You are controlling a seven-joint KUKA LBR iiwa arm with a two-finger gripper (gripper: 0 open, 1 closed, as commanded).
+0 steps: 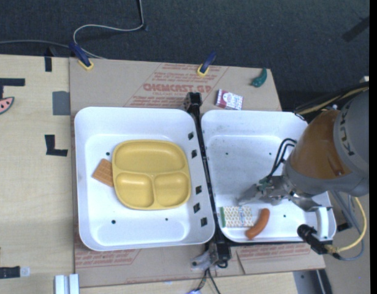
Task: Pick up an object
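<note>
We hover our gripper (249, 195) low in the right bin (249, 124), whether spread or closed we cannot tell, just above the packet (237, 216) and sausage (258, 223), so next we descend and close.

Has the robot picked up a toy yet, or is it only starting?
Nothing looks picked up yet. The pincer is low in the right bin, just above the hot dog and the small patterned packet, which both lie on the bin floor. Grabbing and lifting one is left. The yellow tray sits untouched in the left bin.
</note>
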